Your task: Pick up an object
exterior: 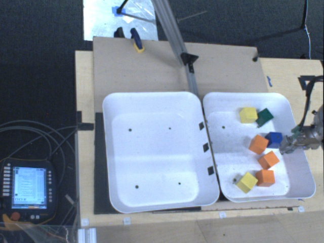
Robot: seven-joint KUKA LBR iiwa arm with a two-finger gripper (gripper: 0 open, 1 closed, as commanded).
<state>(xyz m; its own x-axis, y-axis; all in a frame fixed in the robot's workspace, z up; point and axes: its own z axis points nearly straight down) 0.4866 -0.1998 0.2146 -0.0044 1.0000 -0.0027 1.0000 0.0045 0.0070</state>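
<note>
Yellow block (246,181) and orange block (265,177) by right bin's (304,186) front edge.
Both sitting skewed, no long axis; gripper (293,142) at right rim, finger state impossible to tell.

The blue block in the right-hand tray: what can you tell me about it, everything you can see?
The blue block is a small cube, matte, maybe painted wood or foam. It lies in the right bin, near its right wall, a little tilted. An orange block touches its left side; the gripper sits just to its right, very close or touching.
</note>
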